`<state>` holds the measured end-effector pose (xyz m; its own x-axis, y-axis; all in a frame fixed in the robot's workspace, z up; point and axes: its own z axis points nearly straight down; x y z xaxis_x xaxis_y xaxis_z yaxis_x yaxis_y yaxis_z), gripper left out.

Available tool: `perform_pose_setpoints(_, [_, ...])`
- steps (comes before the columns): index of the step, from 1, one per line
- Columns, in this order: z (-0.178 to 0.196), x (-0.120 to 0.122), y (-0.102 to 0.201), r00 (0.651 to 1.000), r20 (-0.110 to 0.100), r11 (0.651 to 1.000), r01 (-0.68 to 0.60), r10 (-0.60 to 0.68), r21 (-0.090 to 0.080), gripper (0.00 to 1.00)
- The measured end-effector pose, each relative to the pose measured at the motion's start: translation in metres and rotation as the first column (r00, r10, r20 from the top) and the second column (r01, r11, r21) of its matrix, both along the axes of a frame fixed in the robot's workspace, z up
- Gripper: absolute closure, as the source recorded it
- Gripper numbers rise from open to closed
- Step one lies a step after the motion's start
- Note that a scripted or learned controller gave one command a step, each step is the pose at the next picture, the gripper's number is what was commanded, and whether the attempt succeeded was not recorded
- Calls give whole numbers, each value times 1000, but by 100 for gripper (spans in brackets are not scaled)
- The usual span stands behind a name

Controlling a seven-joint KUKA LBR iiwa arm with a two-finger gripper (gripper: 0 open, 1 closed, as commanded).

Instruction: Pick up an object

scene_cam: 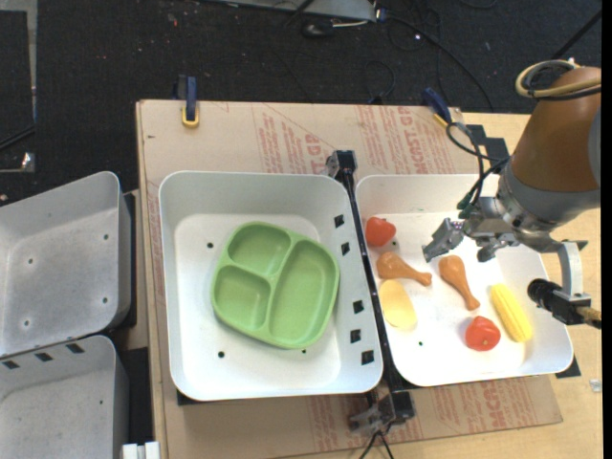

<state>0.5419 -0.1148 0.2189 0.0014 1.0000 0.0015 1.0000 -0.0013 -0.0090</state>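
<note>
Your tool hovers over the right bin, fingers spread apart and gripping nothing. The nearest candidate, a drumstick, lies just below it, with a second drumstick beside. You are at the approach step; next, descend squarely over the drumstick and close.

Glossy green plastic tray, smooth white plastic bins, matt printed cardboard underlay.
</note>
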Motion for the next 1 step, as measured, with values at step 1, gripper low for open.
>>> perform_pose_setpoints(1, [4,2,0,1000,9,1000,-2,2,-1,0])
